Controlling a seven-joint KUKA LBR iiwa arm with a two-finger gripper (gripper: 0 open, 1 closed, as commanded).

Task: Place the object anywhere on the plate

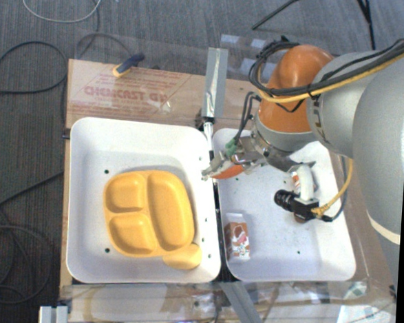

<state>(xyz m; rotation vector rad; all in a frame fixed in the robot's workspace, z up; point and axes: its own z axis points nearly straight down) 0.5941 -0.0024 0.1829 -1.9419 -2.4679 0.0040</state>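
**binwatcher:** So where's the end effector at? It sits right over the divider between the two bins, just right of the yellow plate, and there's an orange object pinched in its tip, so I'd say it's closed around that. The plate itself lies in the left bin, with three compartments.

**kuka_fan:** Agreed, it looks carried, though the piece is small and partly hidden. For the carry, I'd keep it high enough to clear the bin rim nearest the plate, then travel left until it's above the plate's big compartment, not the edge. Lower first, then release, or it could bounce off. The brown packet right of the plate in the right bin isn't in the way.
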